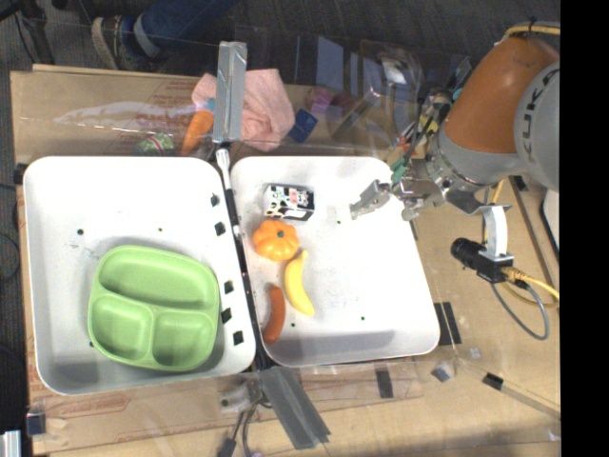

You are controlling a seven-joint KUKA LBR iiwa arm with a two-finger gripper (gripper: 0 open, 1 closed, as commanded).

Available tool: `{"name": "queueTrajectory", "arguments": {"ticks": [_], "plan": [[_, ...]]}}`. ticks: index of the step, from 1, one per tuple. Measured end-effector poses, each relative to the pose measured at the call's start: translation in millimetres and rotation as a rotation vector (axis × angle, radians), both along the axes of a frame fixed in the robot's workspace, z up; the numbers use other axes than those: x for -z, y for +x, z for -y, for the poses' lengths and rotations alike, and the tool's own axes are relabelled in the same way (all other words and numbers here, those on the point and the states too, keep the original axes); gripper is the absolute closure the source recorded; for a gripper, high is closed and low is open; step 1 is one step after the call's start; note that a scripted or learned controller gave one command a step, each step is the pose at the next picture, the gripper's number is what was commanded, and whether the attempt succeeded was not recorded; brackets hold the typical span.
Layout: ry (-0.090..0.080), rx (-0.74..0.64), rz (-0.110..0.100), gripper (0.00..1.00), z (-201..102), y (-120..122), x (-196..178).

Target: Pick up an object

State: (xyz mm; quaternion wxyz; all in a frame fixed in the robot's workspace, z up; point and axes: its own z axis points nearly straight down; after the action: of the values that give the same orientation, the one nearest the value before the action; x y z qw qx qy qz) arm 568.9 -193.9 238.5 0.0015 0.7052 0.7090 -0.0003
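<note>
We're seeing even, fairly bright overhead light, w/ both white bins [57,255] coming out nearly blown, esp. the right one's floor. Soft shadows are pooling along the near walls. Clear plastic sheeting [371,84] at the back is throwing glare & reflections. Detail is looking soft & grainy overall; the floor up top is staying dim.

Orange pumpkin [276,240], yellow banana [298,284], sausage [274,314], cow-print box [288,201] in right bin [400,327].
</note>
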Motion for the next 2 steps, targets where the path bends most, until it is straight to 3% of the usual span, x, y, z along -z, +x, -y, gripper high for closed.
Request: {"name": "queueTrajectory", "arguments": {"ticks": [1, 2], "plan": [[0.003, 0.136, -0.007, 0.00, -106.9, -38.0, 48.1], [0.002, 0.296, -0.006, 0.00, -202.3, 54.7, 48.3]]}}
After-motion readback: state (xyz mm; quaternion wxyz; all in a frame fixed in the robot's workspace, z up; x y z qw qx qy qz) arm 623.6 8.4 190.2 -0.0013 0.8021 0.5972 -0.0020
